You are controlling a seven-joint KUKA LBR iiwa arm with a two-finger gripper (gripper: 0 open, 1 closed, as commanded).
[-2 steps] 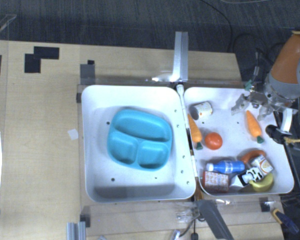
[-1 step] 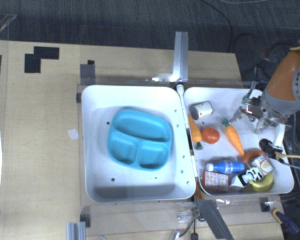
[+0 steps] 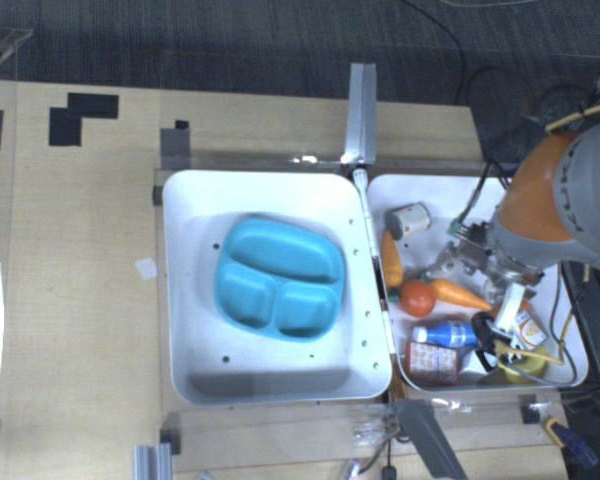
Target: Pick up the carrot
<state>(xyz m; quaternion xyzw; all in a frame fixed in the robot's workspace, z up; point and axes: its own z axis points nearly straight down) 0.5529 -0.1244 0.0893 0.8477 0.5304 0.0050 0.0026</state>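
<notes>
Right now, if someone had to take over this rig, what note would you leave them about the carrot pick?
Gripper: low in the right bin, at the carrot's tapered end; finger state can't be read from this view.
Carrot: lying in the right bin, beside the tomato, above the bottle.
Left bin: holds a blue divided tray.
Done: arm brought in over the carrot.
Left: confirm a grasp, then lift it.

The grey arm (image 3: 590, 193) reaches in from the right, its orange band (image 3: 535, 198) just above the wrist. The gripper (image 3: 490, 290) hangs below and left of that band, pointing down.
</notes>
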